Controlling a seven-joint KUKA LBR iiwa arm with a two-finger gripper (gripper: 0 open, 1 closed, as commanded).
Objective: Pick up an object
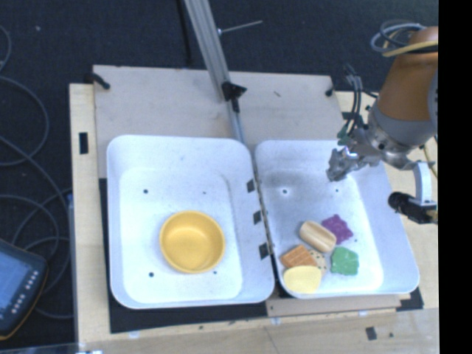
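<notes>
Camera view — one yellow bowl (192,241), five toy foods (318,235), one tool (338,169).

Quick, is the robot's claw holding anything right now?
Gripper: above the right bin, nothing seen in it; open or closed cannot be told.

Right bin's near end has a little huddle: a tan bread-roll-shaped toy (318,235) lying tilted, a purple lumpy piece (338,226) just right of it, a green lumpy chunk (344,261), an orange waffle-looking block (297,257) and a pale yellow rounded piece (303,279) nearest. A yellow round bowl (192,241) sits upright in the left bin.
</notes>
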